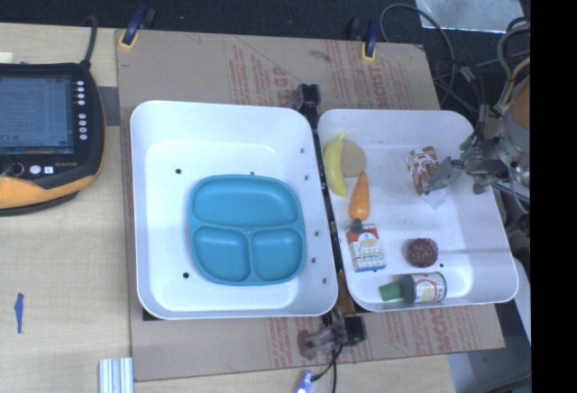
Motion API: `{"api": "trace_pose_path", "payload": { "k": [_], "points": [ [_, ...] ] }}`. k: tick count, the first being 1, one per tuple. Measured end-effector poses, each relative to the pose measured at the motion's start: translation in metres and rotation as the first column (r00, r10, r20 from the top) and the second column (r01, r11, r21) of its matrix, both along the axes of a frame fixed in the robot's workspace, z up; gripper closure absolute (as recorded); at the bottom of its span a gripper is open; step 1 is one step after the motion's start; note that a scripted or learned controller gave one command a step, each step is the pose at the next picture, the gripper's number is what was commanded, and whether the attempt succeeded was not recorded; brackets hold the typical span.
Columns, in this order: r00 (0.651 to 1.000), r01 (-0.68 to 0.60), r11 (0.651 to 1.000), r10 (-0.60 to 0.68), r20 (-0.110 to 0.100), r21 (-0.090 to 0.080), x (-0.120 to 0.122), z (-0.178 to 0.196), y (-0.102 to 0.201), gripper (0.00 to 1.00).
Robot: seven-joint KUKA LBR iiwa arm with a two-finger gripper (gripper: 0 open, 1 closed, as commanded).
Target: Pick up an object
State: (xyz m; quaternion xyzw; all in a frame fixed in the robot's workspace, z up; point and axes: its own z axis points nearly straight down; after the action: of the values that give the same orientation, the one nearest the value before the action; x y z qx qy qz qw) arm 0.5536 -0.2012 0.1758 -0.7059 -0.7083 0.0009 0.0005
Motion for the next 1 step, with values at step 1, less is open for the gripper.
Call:
{"api": "trace_pose_path", "payload": {
  "k": [1],
  "points": [
    [1.000,-0.003,1.000,0.003,-0.002,-0.001,0.0431,-0.0793,-0.0072,0.00]
  ]
}}
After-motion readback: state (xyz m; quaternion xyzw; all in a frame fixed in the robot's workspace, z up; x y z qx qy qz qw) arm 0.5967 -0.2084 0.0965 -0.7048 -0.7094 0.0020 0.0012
